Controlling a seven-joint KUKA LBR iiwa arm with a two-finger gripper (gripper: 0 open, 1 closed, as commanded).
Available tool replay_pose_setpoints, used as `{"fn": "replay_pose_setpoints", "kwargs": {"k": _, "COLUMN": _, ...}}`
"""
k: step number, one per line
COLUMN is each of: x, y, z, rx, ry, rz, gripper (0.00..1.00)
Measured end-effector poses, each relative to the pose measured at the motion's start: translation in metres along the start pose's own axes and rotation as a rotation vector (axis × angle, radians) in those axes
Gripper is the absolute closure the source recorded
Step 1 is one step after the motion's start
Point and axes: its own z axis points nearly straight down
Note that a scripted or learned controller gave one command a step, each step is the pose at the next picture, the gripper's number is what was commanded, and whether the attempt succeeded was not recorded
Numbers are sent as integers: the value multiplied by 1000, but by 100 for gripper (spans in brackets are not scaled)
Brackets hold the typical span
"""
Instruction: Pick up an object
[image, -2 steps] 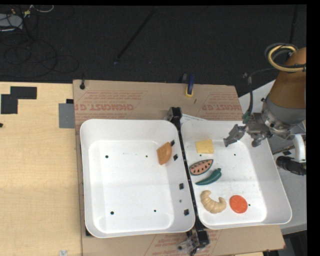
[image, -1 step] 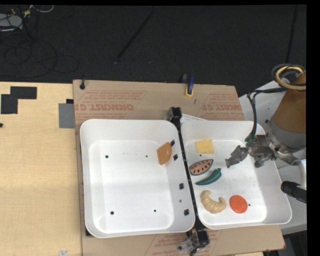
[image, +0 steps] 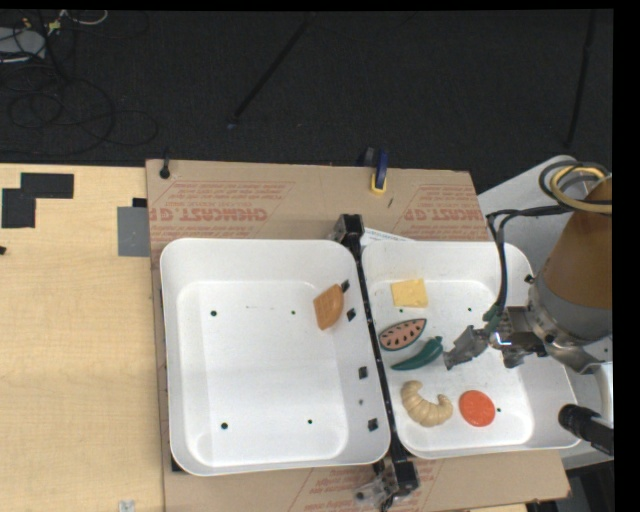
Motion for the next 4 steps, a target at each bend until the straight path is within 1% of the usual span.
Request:
{"fn": "replay_pose_setpoints", "kwargs": {"k": 1, "x": -2, "y": 2, "z": -9, "rx": 0, "ry": 0, "rz": 2, "gripper": 100}}
{"fn": "replay_pose_setpoints", "kwargs": {"k": 2, "x": 42, "y": 2, "z": -119, "rx": -5, "ry": -3, "rz": -2, "gripper": 100}}
{"fn": "replay_pose_setpoints", "kwargs": {"k": 3, "x": 101, "y": 7, "z": -203, "rx": -6, "ry": -3, "rz": -3, "gripper": 100}}
{"fn": "replay_pose_setpoints", "kwargs": {"k": 4, "x": 111, "y": 1, "z": -37, "rx": 9, "ry": -3, "rz": 1, "gripper": 100}}
